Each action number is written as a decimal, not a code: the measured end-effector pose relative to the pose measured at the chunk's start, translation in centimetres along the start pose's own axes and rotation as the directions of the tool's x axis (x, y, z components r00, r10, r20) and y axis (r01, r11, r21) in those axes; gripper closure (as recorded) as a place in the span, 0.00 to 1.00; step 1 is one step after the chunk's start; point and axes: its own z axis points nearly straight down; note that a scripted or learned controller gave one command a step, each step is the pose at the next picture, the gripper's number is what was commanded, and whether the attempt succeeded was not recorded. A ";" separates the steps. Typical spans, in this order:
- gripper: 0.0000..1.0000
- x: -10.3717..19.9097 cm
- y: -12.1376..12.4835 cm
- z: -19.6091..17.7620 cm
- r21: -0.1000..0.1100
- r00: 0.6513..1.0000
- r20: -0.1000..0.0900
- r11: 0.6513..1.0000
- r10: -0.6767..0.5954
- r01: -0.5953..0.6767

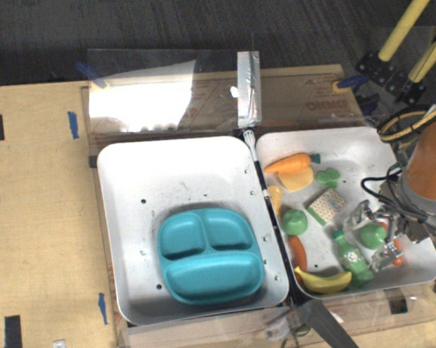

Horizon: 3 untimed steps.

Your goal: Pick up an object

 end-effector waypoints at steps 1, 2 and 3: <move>0.00 -2.5 -4.8 1.4 -0.006 0.993 -0.009 0.993 -0.114 0.114; 0.00 0.8 -2.2 1.2 -0.006 0.988 -0.008 0.988 -0.155 0.155; 0.00 -0.5 -4.1 1.3 -0.007 0.975 -0.007 0.975 -0.221 0.221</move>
